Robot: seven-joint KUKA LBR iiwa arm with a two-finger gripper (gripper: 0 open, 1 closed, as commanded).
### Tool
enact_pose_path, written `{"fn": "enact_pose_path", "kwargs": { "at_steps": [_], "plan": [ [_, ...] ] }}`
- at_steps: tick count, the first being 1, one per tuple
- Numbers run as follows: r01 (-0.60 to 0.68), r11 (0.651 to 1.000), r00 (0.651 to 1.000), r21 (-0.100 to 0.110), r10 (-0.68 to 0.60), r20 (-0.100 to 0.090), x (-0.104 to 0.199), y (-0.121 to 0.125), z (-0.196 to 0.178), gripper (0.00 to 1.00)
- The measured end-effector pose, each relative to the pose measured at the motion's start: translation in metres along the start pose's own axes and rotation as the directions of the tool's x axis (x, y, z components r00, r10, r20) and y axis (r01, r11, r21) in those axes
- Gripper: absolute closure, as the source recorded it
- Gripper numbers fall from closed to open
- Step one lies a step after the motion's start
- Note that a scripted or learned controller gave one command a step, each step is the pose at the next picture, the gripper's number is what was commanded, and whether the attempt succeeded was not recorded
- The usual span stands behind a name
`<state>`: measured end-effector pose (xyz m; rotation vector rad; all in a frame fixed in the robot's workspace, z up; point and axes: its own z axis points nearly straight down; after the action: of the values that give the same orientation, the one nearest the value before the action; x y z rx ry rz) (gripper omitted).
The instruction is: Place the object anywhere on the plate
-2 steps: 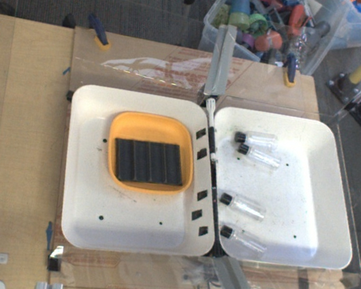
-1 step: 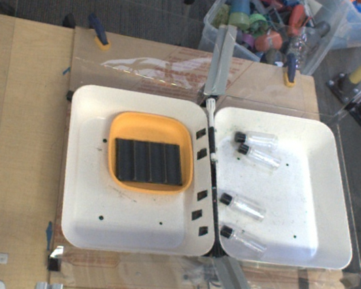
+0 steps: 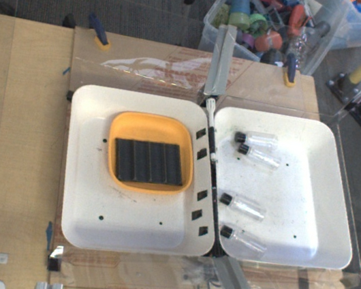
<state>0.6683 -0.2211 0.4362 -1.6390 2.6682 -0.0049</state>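
Left bin (image 3: 78, 212): orange plate (image 3: 122, 127) near its centre | black ribbed block (image 3: 148, 162) lies on the plate (flat) | right bin (image 3: 309, 198): four clear vials (image 3: 244, 206) toward its left edge | gripper state: cannot tell

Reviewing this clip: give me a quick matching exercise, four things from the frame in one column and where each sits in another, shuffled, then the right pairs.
Things
1. orange plate
2. black ridged block
3. clear vials with black caps
4. box of colourful parts

Places
A. lying in the right bin
B. on the floor beyond the bench
C. resting on the plate
D. in the left bin

Pairs: 1-D, 2-C, 3-A, 4-B
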Motion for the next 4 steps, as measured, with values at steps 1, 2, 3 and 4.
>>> {"fn": "enact_pose_path", "kwargs": {
  "at_steps": [1, 2, 3, 4],
  "plan": [
    [0.380, 0.925, 0.925, -0.001, -0.380, 0.001, 0.0001, 0.0001, 0.0004, 1.00],
    [0.618, 0.786, 0.786, -0.003, -0.618, 0.002, 0.0001, 0.0002, 0.0008, 1.00],
    [0.907, 0.421, 0.421, -0.003, -0.907, 0.005, -0.0053, 0.0032, 0.0013, 1.00],
    [0.994, 0.113, 0.113, -0.002, -0.994, 0.005, -0.0077, 0.0038, 0.0014, 1.00]
  ]
}}
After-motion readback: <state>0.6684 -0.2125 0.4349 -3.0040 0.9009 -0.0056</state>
